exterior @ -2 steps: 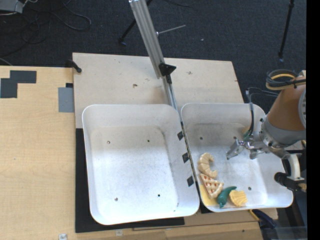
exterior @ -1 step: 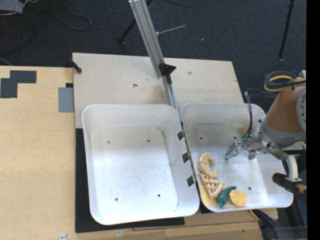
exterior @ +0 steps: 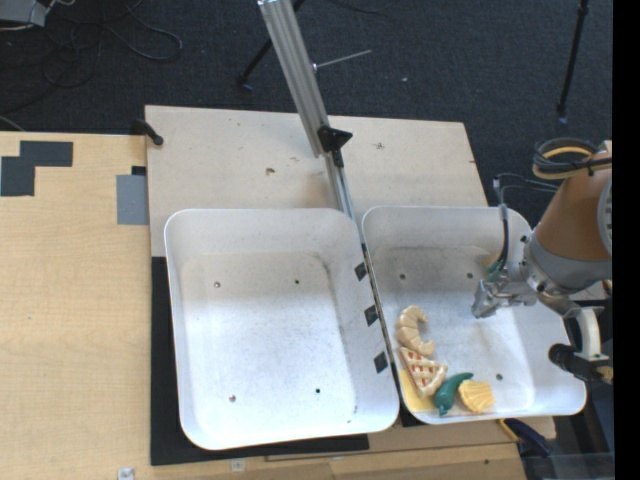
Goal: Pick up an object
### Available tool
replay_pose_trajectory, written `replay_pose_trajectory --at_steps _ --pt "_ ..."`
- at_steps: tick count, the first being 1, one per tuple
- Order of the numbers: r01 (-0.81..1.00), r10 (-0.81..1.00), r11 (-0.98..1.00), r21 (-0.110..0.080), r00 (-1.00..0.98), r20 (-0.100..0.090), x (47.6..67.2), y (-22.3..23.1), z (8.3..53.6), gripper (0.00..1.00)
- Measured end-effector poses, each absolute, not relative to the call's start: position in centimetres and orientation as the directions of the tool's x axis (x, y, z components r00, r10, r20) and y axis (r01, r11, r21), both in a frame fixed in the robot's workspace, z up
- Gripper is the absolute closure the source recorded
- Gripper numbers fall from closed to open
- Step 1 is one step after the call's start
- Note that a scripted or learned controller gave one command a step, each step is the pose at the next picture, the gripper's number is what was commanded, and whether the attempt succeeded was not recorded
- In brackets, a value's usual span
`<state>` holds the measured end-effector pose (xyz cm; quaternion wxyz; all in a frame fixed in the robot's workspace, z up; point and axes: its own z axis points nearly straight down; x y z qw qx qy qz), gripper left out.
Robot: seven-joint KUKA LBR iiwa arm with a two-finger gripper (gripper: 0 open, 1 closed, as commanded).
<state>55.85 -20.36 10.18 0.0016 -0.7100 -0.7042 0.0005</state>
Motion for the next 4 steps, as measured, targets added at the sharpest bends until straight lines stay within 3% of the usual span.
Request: replay_pose_trajectory --at_steps 2,4 --pt "1.0 1.0 0.001 0.002 -0.001 -0.001 55.7 -20.1 20.9 1.0" --pt "1.0 1.0 0.005 -0.002 -0.005 0.002 57.3 -9.9 22.8 1.0"
